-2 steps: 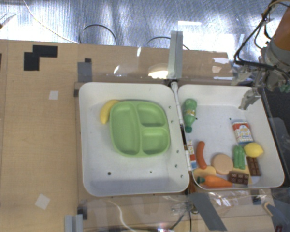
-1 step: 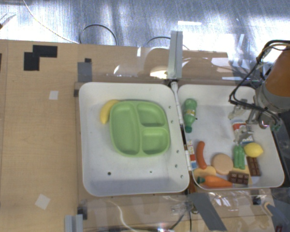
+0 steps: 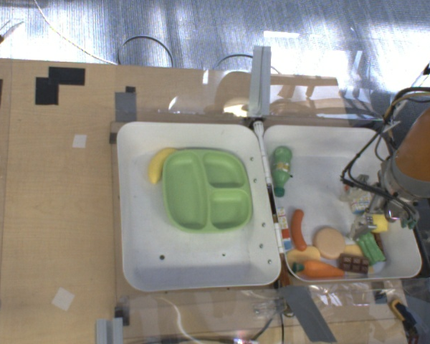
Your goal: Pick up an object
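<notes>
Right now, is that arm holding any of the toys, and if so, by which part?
It cannot be told. The tool is low over the right bin, by a yellow piece and a green block, but cables and the wrist hide any hold.

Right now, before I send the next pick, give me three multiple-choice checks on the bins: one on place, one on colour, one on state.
1. Where is the green divided plate?
A. left bin
B. right bin
C. on the bench outside the bins

2. What colour is the bottle by the divider?
A. red
B. green
C. blue

3. How does the banana lie?
A. on top of the plate
B. partly tucked under the plate's left edge
C. leaning on the right bin's wall

Answers:
1 A, the plate sits inside the left bin.
2 B, its body is green.
3 B, one yellow end pokes out at the plate's upper left.
</notes>
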